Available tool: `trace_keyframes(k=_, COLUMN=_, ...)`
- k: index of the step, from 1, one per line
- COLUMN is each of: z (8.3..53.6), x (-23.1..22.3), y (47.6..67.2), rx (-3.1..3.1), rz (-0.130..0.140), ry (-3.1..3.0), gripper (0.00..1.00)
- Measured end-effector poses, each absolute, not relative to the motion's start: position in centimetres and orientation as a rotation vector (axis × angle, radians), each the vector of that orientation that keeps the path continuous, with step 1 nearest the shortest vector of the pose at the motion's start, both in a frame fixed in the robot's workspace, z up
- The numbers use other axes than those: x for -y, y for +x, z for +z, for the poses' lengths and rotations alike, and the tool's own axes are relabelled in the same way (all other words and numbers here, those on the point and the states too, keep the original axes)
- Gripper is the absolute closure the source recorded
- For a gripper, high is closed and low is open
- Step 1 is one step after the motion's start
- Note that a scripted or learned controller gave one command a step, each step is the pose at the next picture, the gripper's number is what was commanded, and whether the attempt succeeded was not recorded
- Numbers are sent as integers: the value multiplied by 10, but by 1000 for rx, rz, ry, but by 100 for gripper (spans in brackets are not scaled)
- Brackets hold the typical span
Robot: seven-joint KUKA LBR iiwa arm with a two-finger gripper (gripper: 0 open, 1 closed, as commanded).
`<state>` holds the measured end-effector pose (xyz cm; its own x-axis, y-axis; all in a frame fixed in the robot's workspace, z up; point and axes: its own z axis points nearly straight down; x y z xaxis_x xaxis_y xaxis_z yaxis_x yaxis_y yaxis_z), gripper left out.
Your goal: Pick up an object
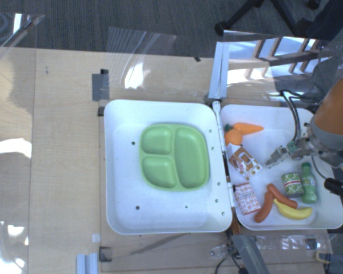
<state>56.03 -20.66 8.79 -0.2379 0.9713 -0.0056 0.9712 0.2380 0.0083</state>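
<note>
The right bin (257, 114) holds several toy foods. An orange carrot (247, 128) lies at its far left, and a patterned snack packet (244, 161) lies below it. A red-and-white box (247, 198) rests near the front left corner. Beside it are red sausages (272, 201) and a yellow banana (293, 211). A green can (291, 183) and a green bottle (307, 182) stand together at the right. My gripper (276, 157) hovers over the bin's middle, just right of the snack packet and above the can, with nothing seen in it.
The left bin (120, 170) carries a green divided plate (175, 156). The grey arm with its orange band (334, 110) covers the right bin's right side, with cables looping over it. Wooden bench surface lies to the left.
</note>
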Motion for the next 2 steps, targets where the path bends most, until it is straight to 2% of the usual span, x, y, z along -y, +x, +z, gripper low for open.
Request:
trace_keyframes(k=1, z=89, x=203, y=497, rx=-2471, rz=7, ry=1921, gripper=0)
trace_keyframes(k=2, z=101, x=203, y=501, rx=-2463, rz=13, ry=1912, gripper=100)
